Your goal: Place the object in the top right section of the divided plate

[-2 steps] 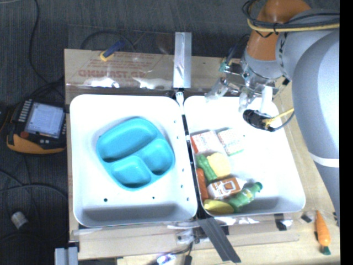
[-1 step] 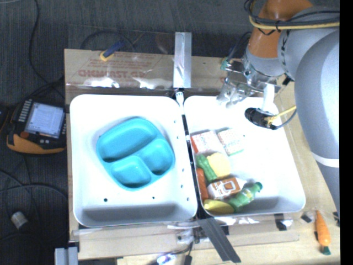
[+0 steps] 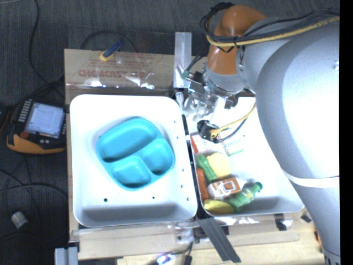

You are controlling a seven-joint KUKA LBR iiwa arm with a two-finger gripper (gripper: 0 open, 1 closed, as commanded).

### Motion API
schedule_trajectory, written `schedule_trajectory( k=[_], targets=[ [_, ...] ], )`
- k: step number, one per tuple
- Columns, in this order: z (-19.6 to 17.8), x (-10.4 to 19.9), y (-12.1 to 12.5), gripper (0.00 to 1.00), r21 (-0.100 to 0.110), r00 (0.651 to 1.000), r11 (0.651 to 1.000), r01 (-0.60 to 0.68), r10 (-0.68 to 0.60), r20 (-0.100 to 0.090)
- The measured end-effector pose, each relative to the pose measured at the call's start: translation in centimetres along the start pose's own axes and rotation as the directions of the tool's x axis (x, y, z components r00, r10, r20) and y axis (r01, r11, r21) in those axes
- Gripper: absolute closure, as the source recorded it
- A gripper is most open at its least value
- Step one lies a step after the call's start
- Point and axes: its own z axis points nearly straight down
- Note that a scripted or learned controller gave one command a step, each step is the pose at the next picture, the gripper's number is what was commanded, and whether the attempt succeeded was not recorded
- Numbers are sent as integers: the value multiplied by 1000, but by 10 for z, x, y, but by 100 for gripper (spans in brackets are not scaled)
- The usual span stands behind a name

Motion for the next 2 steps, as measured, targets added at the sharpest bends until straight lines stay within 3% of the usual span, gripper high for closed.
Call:
schedule_trajectory(
  k=[1, 2],
  targets=[
    [1, 12, -120, 100, 0, 992, 992, 124, -124, 1],
    [14, 57, -189, 100, 1, 990, 990, -144, 144, 3]
  ],
)
